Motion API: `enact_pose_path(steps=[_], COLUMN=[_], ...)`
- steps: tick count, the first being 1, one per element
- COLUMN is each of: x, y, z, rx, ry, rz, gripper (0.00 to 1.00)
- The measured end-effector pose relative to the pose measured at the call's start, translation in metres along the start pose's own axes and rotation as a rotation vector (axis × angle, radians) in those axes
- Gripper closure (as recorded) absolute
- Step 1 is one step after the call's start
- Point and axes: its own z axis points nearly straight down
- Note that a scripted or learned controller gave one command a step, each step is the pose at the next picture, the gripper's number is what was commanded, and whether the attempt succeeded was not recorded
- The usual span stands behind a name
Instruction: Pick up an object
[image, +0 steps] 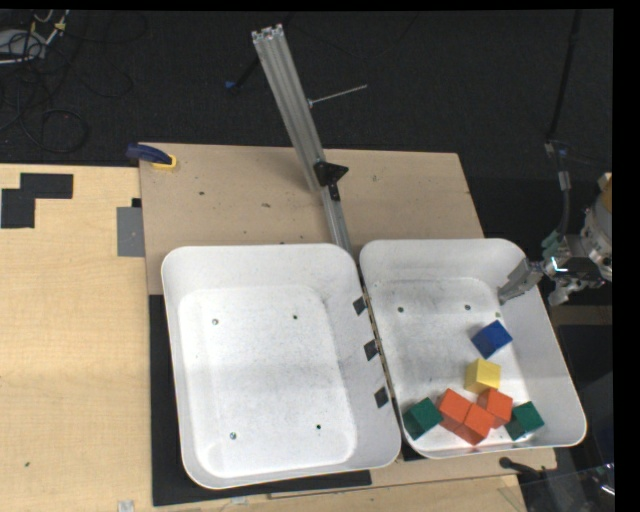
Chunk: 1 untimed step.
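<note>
Here my tool is hovering at the right bin's far right rim, its grip unreadable to me, while that bin is holding a blue cube, yellow cube, orange blocks and two green cubes clustered near its front corner.

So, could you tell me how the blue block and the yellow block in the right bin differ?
The blue block lies alone on bare bin floor, nearer the gripper; the yellow block sits lower in the view, against the orange blocks. The blue one looks slightly larger. Both are small cubes in the right bin.
</note>
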Motion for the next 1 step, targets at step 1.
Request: enact_pose_path(steps=[1], x=[-0.0001], y=[0.0008], z=[-0.0026], rx=[-0.005], ry=[-0.001], rz=[-0.001], gripper=[0.00])
